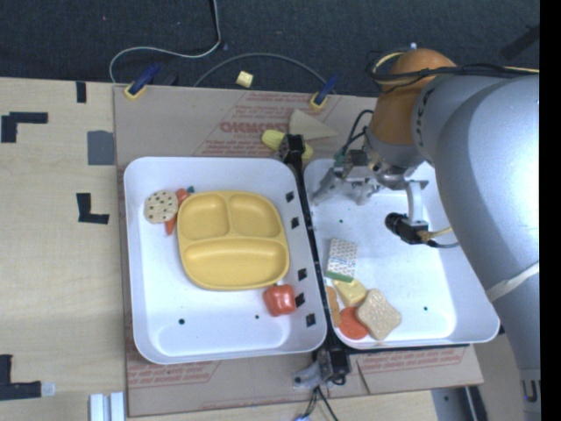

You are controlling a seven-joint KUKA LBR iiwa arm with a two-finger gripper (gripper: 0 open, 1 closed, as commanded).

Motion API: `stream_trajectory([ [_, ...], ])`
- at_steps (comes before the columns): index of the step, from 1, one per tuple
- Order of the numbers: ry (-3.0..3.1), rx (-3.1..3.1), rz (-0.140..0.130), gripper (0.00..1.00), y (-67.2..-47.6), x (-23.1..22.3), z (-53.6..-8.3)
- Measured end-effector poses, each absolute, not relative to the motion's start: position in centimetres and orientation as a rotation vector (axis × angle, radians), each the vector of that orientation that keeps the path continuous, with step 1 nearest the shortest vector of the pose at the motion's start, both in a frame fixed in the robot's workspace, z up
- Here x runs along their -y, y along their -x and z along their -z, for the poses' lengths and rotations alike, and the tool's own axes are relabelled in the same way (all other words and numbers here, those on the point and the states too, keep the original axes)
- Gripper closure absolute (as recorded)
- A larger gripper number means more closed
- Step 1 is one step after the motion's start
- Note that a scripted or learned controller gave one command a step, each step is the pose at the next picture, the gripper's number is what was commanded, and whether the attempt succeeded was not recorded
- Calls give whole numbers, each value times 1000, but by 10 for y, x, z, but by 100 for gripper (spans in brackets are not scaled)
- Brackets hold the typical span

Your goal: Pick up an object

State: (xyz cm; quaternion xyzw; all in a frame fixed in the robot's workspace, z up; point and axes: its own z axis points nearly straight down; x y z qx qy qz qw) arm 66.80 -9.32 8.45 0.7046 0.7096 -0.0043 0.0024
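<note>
My gripper (pixel 353 179) hangs low over the far left part of the right bin (pixel 412 279), under the orange wrist band. Nothing shows in its grasp. In the same bin's near left corner lie a checkered wafer (pixel 342 257), a yellow cheese wedge (pixel 351 291), a bread slice (pixel 379 314) and a red slice (pixel 350 325), all well in front of the gripper. The left bin (pixel 153 323) holds a yellow divided plate (pixel 232 239), a cookie (pixel 160 206) with an orange piece (pixel 181 197) beside it, and a red toy food (pixel 280 300).
The arm's grey bulk covers the right bin's right side. A black divider (pixel 302 226) runs between the bins. Behind the bins, a yellow toy (pixel 274 138) and a small yellow cube (pixel 244 79) lie on cardboard, along with cables.
</note>
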Motion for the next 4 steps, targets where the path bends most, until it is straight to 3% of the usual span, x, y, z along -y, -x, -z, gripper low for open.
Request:
stream_trajectory([
  [1, -2216, -2225, -8, 0, -605, 49, -191],
  [2, -2229, -2223, 8, 0, -504, 57, -184],
  [3, -2222, -2217, 0, 0, -535, 95, -81],
  [4, -2221, -2223, -1, 0, -571, 104, -86],
])
